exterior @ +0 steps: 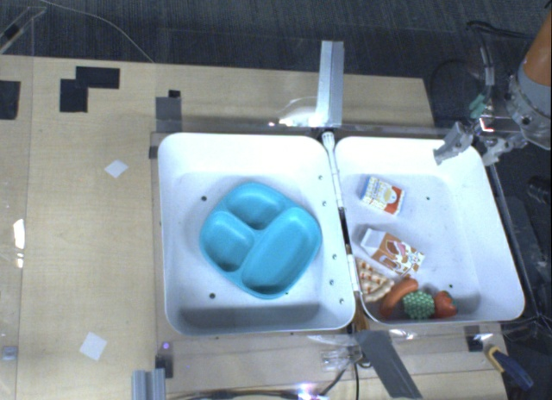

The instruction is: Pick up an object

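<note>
White plastic right bin (483, 217) held the small orange-and-white carton (382, 194) toward its twelve o'clock, untouched, while the pincer (473, 141) hovered at the two o'clock rim, its state unreadable, so approach remained: descend toward seven o'clock.

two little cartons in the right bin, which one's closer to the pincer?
The small orange-and-white carton, lying alone toward the bin's far side, is closer to the pincer. The other carton lies nearer the toy food in the near corner.
</note>
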